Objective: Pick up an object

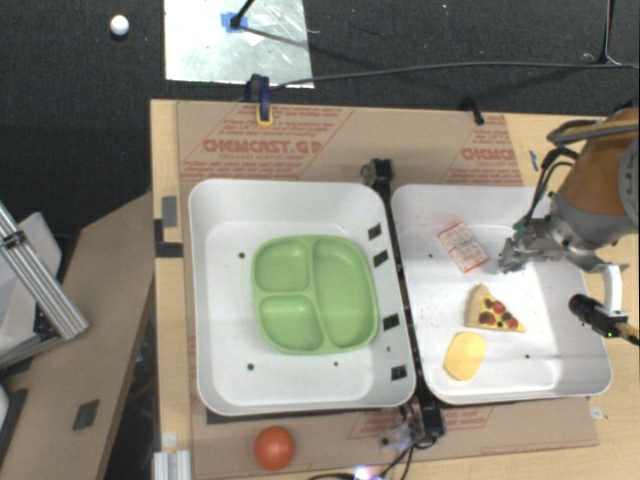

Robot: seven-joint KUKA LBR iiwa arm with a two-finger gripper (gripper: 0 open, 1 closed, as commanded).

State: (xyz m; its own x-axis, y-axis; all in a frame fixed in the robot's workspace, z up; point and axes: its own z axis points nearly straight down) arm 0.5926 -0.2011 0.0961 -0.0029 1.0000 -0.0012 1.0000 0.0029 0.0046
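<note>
Gripper (512,255) positioned low over right bin (580,373), beside its far-right area. Jaw opening cannot be told. Nothing seen held. Packet (462,245) located just left of gripper; pizza slice (492,311) nearer camera, long axis left-right. Packet judged closest target.

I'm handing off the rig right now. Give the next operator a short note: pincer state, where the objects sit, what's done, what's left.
Pincer: low over the right bin, upper right part, beside the small red-and-white packet; nothing seen between its fingers.
Objects: packet, pizza slice toy and yellow lemon-like piece all lie in the right bin. Green divided plate sits in the left bin.
Done: approach only; no object lifted.
Left: close on one item, likely the packet, and lift it.
</note>
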